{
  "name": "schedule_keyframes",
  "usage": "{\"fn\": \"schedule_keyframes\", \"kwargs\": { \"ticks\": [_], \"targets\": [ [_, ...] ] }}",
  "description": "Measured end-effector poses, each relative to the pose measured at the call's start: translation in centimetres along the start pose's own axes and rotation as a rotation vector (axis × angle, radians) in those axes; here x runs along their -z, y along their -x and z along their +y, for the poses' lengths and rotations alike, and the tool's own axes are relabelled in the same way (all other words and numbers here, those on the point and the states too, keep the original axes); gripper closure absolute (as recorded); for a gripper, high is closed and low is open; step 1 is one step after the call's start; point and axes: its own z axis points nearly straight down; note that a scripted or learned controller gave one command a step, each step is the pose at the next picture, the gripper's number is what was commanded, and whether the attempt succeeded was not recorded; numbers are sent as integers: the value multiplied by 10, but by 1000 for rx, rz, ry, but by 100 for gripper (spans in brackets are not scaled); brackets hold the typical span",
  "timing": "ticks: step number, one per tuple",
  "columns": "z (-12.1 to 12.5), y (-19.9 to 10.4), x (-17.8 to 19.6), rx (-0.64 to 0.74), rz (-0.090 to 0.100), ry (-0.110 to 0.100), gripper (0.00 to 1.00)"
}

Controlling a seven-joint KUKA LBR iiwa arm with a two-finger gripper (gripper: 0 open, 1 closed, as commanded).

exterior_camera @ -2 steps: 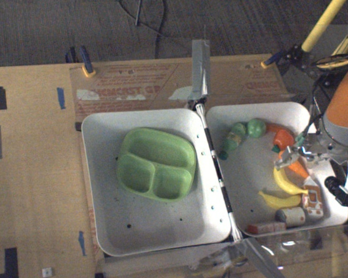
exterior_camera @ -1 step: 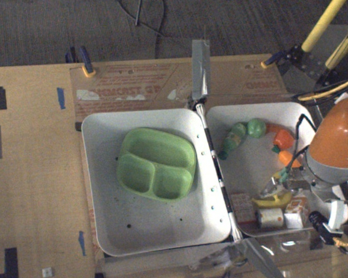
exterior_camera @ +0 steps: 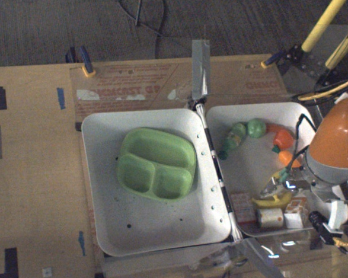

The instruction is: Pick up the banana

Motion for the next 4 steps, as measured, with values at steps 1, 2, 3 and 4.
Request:
{"fn": "schedule_keyframes", "kwargs": {
  "ticks": [1,2,3,4],
  "targets": [
    [1,4,8,-4,-7,1,100],
    [2,-67,105,-17,2,-16,100],
    [40,-109,126,-15,1,-15,100],
    [91,-153,139,-45,-1,-15,100]
  ]
}}
